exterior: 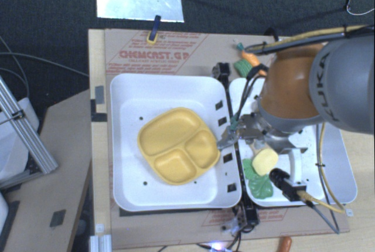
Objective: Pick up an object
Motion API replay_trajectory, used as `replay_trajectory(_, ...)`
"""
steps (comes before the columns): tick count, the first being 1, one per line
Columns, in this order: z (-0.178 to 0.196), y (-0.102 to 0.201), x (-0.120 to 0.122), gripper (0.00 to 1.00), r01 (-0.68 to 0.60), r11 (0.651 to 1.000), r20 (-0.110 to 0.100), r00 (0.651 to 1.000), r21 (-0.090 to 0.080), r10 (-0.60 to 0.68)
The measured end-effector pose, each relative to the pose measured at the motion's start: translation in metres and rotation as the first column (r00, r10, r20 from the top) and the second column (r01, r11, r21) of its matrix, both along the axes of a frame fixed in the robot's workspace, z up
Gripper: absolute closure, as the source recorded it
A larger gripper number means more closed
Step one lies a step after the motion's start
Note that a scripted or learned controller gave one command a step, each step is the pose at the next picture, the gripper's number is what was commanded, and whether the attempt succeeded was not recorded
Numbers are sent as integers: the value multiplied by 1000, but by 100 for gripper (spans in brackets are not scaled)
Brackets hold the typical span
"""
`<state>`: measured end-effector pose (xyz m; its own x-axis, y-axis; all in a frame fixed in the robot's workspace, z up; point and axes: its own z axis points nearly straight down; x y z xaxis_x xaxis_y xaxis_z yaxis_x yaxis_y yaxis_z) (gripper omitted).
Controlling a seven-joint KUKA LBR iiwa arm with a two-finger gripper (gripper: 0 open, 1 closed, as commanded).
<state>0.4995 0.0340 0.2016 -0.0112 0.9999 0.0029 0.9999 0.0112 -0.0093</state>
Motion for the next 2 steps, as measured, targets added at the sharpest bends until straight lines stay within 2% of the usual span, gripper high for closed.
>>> replay_trajectory(1,-18,-55,20,0,14,1000,9,1000,-3,-14)
replay_trajectory(2,-17,-94,36,0,13,1000,13,1000,-4,-13)
